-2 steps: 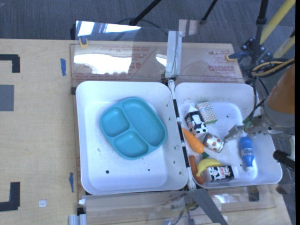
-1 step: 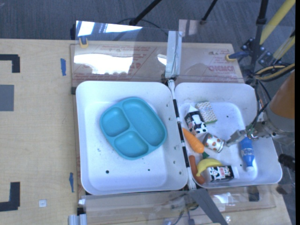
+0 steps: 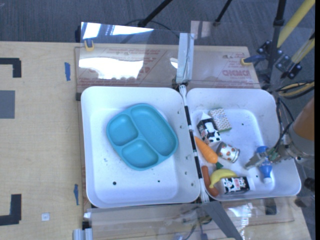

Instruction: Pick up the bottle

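2 white bins sit side by side on the counter (image 3: 35, 149). The left bin (image 3: 95, 184) carries a blue divided plate (image 3: 142, 135) with 3 compartments, lying near the bin's middle.

The right bin (image 3: 255, 104) is the crowded one. The bottle (image 3: 264, 167), pale with a blue cap, lies on its side toward the bin's right part, cap end pointing up the view. The end effector (image 3: 261, 158) reaches in from the right and sits right at the bottle's cap end; a grey finger (image 3: 251, 160) sticks out to the left of the cap. Whether it is clenched on the bottle or just resting beside it, I cannot tell from here.

Most of the clutter lies to the left of the bottle, along the divider between the bins. A carrot (image 3: 206, 150) lies diagonally there, with a cow-patterned carton (image 3: 208, 130) just above it and a small patterned packet (image 3: 220, 119) beyond that. A small can (image 3: 228, 152) lies on its side just beside the carrot. Lower down, a banana (image 3: 221, 175) curves over a second cow-patterned carton (image 3: 235, 184), which lies near the bottle's lower end. A red-orange piece (image 3: 205, 174) peeks out by the divider.
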